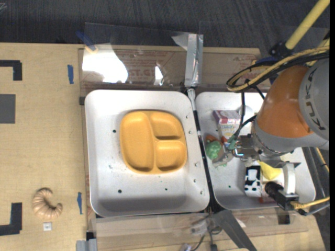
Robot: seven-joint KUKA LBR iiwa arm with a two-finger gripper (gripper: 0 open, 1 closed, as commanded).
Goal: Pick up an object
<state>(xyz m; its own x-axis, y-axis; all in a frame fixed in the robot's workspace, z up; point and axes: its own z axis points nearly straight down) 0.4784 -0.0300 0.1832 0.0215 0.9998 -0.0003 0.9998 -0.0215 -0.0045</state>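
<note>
We see the arm [285, 111] reaching in from the right, its grey body and orange band hanging over the right bin [230, 190]. The end effector [236, 146] sits low over the middle of that bin, pointing toward the bin's left side. We cannot tell from this slanted view how it is set, since the wrist hardware covers it.

Just beside the end effector, to its left, lies a green rounded object [214, 149] with a small red-orange piece [210, 138] touching its upper edge; whether the end effector touches the green object we cannot tell. Above the end effector, near the bin's far wall, lies a small white and pink carton [227, 120]. Below and to the right of the end effector lies a black and white object [252, 180], with a yellow object [270, 171] just beside it, partly hidden under the arm.

The left bin [104, 150] holds a yellow divided tray [153, 140] lying flat near its centre, well apart from the end effector.

On the surface [36, 140] outside the bins, toward the lower left, rests a curled tan object [47, 203], well apart from everything else.
</note>
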